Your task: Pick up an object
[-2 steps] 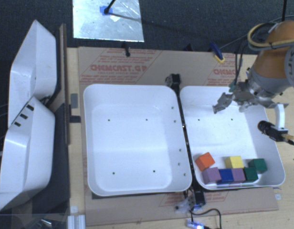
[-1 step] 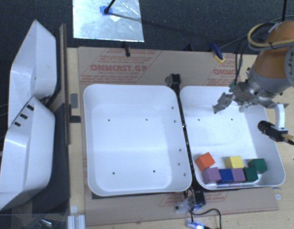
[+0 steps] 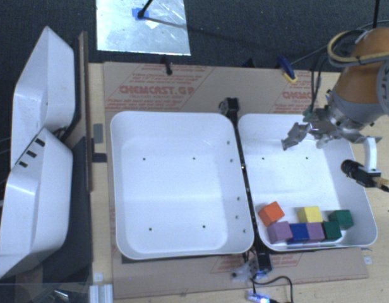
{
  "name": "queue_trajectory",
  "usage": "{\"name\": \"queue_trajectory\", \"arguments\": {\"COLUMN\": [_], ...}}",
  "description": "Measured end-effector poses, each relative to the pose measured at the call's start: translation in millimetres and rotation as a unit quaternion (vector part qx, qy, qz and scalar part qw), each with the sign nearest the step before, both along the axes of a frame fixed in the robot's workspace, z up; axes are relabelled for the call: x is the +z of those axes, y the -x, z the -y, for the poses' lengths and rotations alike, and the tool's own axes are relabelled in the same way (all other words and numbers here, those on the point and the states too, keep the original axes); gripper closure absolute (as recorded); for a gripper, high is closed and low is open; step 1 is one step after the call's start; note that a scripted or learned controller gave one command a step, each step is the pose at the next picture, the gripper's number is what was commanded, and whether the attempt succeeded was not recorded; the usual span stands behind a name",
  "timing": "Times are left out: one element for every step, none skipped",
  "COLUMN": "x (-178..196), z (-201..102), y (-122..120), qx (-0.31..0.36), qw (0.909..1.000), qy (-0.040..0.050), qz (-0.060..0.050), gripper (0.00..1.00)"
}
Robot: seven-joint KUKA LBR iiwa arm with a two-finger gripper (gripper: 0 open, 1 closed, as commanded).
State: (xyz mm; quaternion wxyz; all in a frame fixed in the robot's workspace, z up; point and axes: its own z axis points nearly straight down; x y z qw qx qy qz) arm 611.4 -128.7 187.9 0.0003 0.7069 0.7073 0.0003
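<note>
This looks like a robotics lab, not a home or shop. A grey and orange arm (image 3: pixel 365 74) reaches over a bench (image 3: pixel 182 84) covered with printed board, where two white bins (image 3: pixel 175 122) sit side by side. Loose cables (image 3: pixel 270 289) trail off the front edge, a blue clamp (image 3: pixel 286 68) grips the back, and spare white bins (image 3: pixel 36 169) are stacked at the left beside dark carpet (image 3: pixel 257 17).
</note>
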Motion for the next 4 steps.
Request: {"name": "queue_trajectory", "arguments": {"x": [0,0,91,-32], "z": [0,0,24,39], "y": [0,0,7,-16], "qx": [0.0,0.0,-0.006,-0.001], "qw": [1.0,1.0,1.0,1.0], "qy": [0.0,0.0,0.001,-0.0008], "qz": [0.0,0.0,0.004,-0.005], "gripper": [0.0,0.0,0.0,0.0]}}
